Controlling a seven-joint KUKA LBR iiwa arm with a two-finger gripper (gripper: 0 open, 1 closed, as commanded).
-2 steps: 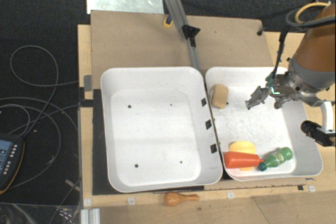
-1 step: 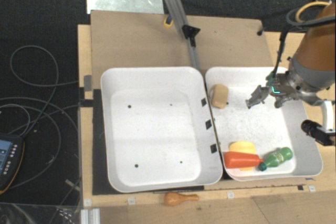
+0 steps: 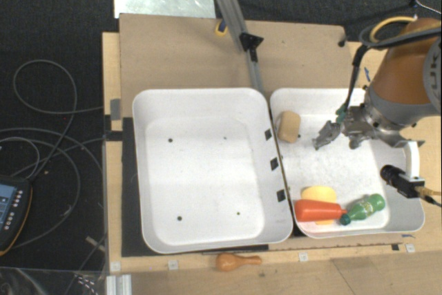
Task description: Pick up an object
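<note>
4 objects [image 3: 289, 126] share the right bin [image 3: 414, 221]; jaws perhaps bare.

The arm [image 3: 407, 72] runs off the right edge just behind the gripper [image 3: 338, 131], so most of its body is cut away. Below the gripper, the yellow block [image 3: 319, 193] is partly covered by the orange carrot [image 3: 319, 211] lying in front of it. Far to the gripper's left, the handheld screen [image 3: 10, 207] is sliced by the left edge.
</note>
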